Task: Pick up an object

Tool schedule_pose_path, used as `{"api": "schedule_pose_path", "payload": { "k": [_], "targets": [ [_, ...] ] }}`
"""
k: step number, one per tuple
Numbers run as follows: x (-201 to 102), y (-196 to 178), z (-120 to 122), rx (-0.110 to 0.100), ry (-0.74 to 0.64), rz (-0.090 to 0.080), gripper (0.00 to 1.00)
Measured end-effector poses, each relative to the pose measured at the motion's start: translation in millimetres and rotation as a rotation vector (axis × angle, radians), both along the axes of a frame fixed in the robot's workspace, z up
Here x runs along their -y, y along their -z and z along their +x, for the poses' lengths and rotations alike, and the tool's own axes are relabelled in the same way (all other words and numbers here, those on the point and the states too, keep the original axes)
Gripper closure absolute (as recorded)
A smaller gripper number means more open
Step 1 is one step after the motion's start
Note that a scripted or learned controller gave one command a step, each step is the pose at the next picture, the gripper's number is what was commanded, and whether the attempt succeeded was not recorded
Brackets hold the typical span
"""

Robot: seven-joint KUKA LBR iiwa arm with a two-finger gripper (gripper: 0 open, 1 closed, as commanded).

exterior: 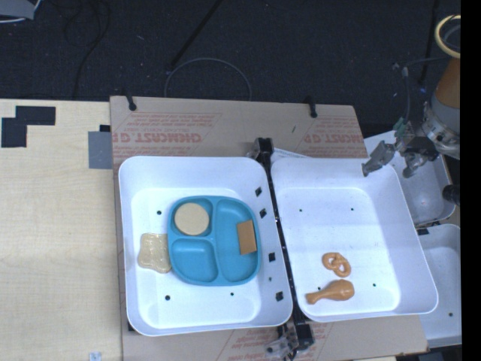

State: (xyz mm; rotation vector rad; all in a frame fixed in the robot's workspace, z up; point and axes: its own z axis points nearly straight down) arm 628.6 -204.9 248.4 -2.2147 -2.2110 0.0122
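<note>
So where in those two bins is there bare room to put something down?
Right bin: its whole upper floor is bare, above the pretzel and drumstick. Left bin is crowded: the blue tray fills the middle, leaving strips along the walls.

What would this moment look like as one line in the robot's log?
hand: open, above right bin back corner | holding: nothing | pretzel, drumstick: untouched | blue tray: left bin

Two white bins side by side; arm at the right bin's far right corner.
Left bin [143, 307]: blue divided tray [203, 265] holding a round cracker [191, 218] and a tan slab [246, 237]; pale bread-like piece [154, 253] touching the tray's left edge. Right bin [353, 201]: pretzel [337, 262] and drumstick [331, 292] near the front edge, close together. Gripper [397, 156] over the far right corner, fingers spread, nothing between them.
</note>
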Motion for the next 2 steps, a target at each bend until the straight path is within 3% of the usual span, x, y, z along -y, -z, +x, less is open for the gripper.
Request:
{"api": "schedule_pose_path", "payload": {
  "k": [1, 2],
  "targets": [
    [-0.1, -8.0, 2.4, 0.013, -0.002, -0.003, 0.0],
    [-8.6, 40.3, 3.3, 0.008, -0.004, -0.001, 0.0]
  ]
}}
